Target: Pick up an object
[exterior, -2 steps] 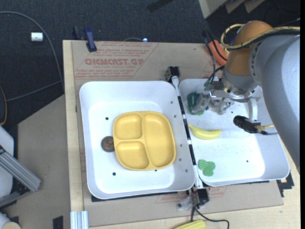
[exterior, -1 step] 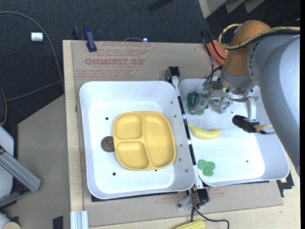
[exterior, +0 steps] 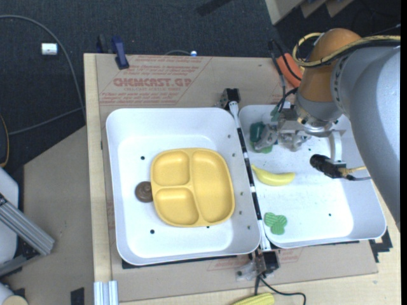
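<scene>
White left bin (exterior: pixel 127 138): sat on the bench's left half, its right rim against the neighbouring bin.
Brown round piece (exterior: pixel 144 192): lay on the left bin's floor, touching the left edge of the plate.
Yellow plate (exterior: pixel 191 187): a three-compartment divided plate, flat in the middle of the left bin.
Right bin (exterior: pixel 356 221): white and shallow, just beside the left one.
Dark green object (exterior: pixel 259 138): sat in the right bin's upper left corner, right at the gripper; too small to tell its kind.
Banana (exterior: pixel 273 177): yellow toy banana, lay on the right bin's floor near its left wall, below the gripper and apart from it.
Light green object (exterior: pixel 275 222): small and lumpy, lay near the right bin's lower left corner, well below the banana.
Gripper (exterior: pixel 280 136): reached in low over the right bin's upper left; whether it was clenched or released could not be told.
Arm (exterior: pixel 356 75): grey, with an orange band, entered from the right.
</scene>
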You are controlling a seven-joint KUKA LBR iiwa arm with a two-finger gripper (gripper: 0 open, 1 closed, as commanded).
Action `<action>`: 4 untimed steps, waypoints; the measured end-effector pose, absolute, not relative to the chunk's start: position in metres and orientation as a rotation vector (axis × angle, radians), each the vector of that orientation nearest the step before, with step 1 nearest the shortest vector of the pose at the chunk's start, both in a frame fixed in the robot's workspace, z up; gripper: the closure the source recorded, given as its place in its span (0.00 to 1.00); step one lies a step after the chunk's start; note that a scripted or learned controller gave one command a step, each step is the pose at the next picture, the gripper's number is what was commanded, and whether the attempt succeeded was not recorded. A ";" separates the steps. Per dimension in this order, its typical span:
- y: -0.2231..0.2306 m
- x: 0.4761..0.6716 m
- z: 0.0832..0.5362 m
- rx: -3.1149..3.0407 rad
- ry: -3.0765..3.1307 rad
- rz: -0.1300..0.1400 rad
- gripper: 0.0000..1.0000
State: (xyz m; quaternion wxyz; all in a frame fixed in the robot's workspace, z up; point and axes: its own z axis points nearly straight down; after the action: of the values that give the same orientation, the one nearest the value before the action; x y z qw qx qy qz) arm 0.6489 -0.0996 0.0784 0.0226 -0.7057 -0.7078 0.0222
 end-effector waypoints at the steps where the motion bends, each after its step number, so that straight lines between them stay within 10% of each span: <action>1: -0.094 0.663 0.083 -2.215 -2.214 0.017 0.00; 2: -0.093 0.664 0.094 -2.214 -2.217 0.013 1.00; 3: -0.093 0.664 0.093 -2.213 -2.216 0.015 0.00; 4: -0.093 0.663 0.083 -2.211 -2.214 0.018 0.00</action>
State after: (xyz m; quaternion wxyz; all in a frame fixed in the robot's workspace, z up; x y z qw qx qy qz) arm 0.6633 -0.0929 0.0834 0.0062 -0.7065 -0.7077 0.0059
